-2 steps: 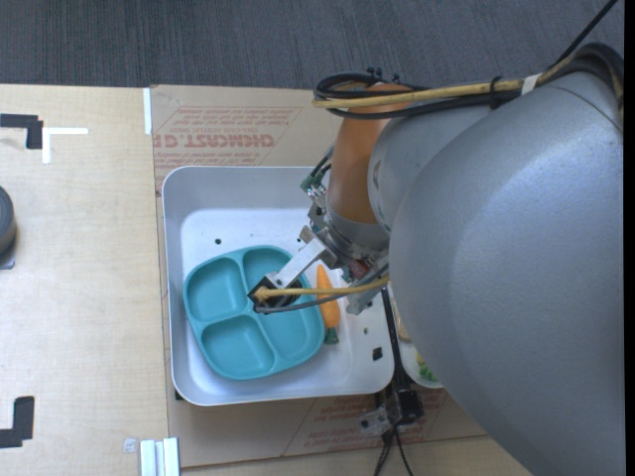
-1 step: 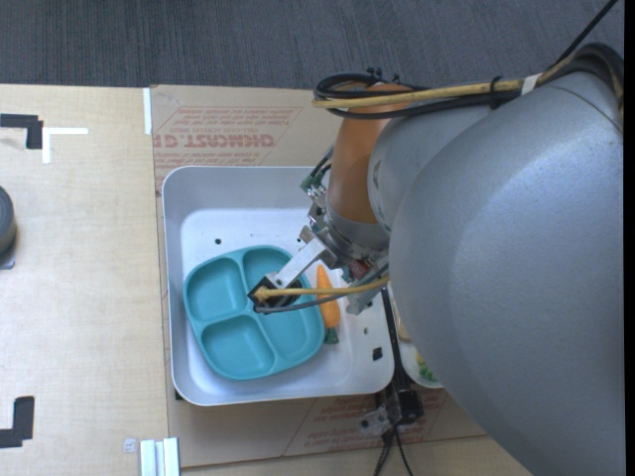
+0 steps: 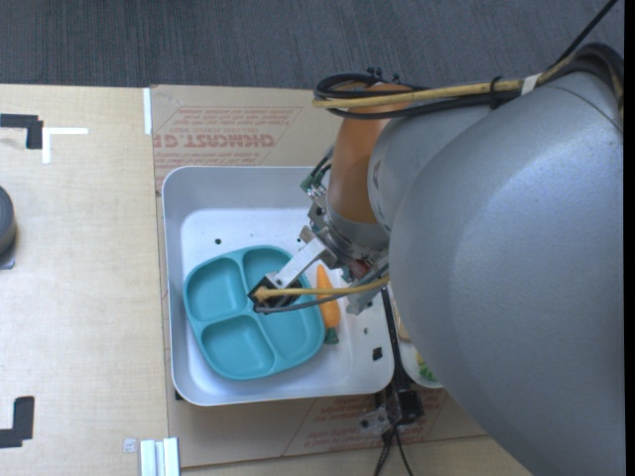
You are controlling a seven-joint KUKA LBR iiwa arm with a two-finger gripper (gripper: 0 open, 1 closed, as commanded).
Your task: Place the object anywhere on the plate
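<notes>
Though the gripper (image 3: 266, 296) hovers over the plate (image 3: 238, 340), I cannot tell its fingers' state. The orange object (image 3: 325, 288) looks light and stiff; grasp across its middle.

White bin (image 3: 189, 266), shallow, resting on cardboard sheet (image 3: 228, 132) with red print. Light wooden bench (image 3: 79, 266) at left, bearing black markers (image 3: 25, 127). Dark carpet (image 3: 198, 18) at far side.
</notes>
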